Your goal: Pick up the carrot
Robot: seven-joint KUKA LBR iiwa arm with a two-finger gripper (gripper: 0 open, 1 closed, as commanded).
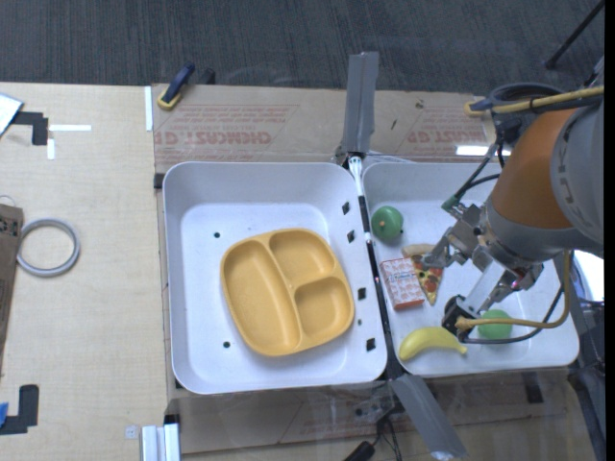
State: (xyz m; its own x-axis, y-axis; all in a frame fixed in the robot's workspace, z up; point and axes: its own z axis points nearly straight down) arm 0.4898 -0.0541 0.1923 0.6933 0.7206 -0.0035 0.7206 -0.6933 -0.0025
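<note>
Brown cardboard and pale board cover the bench point(86, 161), with a grey roll of tape point(45, 246) lying well apart from two shallow white plastic bins set side by side. The left bin point(192, 176) holds a yellow three-compartment plastic plate point(286, 291). The right bin point(423, 176) holds a small round green fruit point(387, 222) near its far left corner, a red-and-white rectangular packet point(402, 283) beside the dividing wall, a toy pizza slice point(430, 279) just beside that packet, a yellow banana point(430, 342) at the near edge, and a rounded pale-green thing point(498, 327) partly covered by the robot. The grey arm with its orange band point(543, 181) reaches over this bin, and the gripper point(473, 262) hangs low among the pizza slice, the banana and the pale-green thing. Whether it is open or closed cannot be told from this angle, and nothing can be seen held in it. Where the carrot lies is equally unclear; it may be hidden beneath the wrist. Judging by this, the task is at an early stage: the arm is over the right bin, but the grasp and the lift both appear yet to be done.
</note>
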